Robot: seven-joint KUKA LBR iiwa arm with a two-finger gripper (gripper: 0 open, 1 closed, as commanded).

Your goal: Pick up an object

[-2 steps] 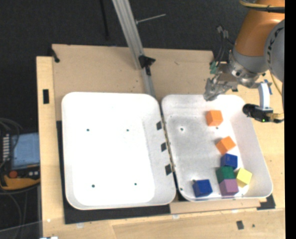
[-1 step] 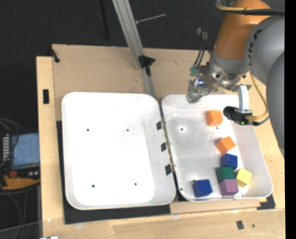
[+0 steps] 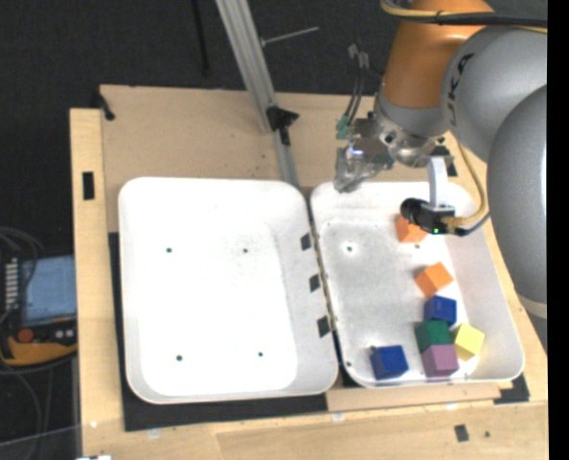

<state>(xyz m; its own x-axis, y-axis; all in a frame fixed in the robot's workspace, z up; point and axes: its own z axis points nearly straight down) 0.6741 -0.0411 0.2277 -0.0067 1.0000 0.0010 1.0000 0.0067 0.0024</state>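
Note:
The right bin (image 3: 361,286) holds several small blocks: an orange block (image 3: 434,278), a blue block (image 3: 440,309), a green block (image 3: 432,334), a yellow block (image 3: 468,339), a purple block (image 3: 440,358) and another blue block (image 3: 389,361). A second orange block (image 3: 408,229) lies near the bin's far right, partly behind a black cable fitting. My gripper (image 3: 350,175) hangs over the far left corner of the right bin, well away from the blocks. Nothing shows between its fingers.
The left bin (image 3: 217,286) sits beside the right one, joined by black clips along the shared edge. A slanted metal post (image 3: 251,56) rises behind the bins. The grey arm (image 3: 500,94) fills the upper right. A blue device (image 3: 50,290) lies off the bench at left.

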